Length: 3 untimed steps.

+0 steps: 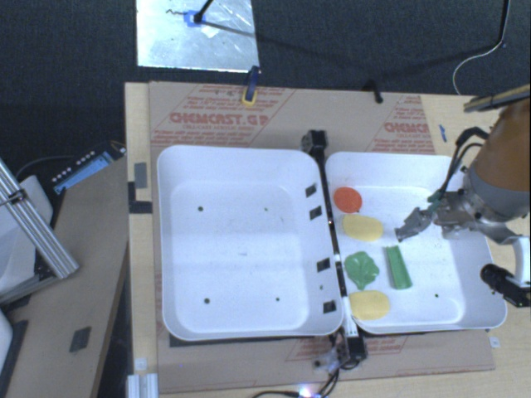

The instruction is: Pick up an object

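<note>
The green stick (398,267) lies in the right bin (448,309), just below the gripper (408,227). The gripper hangs above the bin floor, its fingers close together with nothing visible between them. Left of the stick sits a green leafy piece (362,268); above that a yellow oval (362,227) and an orange-red disc (348,198), and below it another yellow piece (370,304). The left bin (241,247) adjoins the right bin. Both rest on printed cardboard (220,116) over a pale bench, with dark carpet and a metal sheet (196,21) beyond.
</note>
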Each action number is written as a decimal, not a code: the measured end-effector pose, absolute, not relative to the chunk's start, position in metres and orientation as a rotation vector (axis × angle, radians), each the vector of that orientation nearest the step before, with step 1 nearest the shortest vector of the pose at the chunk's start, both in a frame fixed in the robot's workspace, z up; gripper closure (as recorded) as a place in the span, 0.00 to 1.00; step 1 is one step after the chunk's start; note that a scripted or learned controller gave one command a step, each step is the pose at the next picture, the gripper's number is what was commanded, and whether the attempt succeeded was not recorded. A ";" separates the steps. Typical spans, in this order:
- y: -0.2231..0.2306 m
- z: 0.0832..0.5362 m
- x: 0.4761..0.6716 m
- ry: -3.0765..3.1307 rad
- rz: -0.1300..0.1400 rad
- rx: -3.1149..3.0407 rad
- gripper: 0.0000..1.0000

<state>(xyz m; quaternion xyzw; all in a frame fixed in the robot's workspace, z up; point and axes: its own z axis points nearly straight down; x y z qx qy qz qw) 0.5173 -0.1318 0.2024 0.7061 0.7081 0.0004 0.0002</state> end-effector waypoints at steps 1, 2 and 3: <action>-0.103 0.087 0.562 2.232 0.000 2.215 0.00; -0.105 0.103 0.562 2.224 0.003 2.216 1.00; -0.097 0.098 0.554 2.225 0.000 2.218 1.00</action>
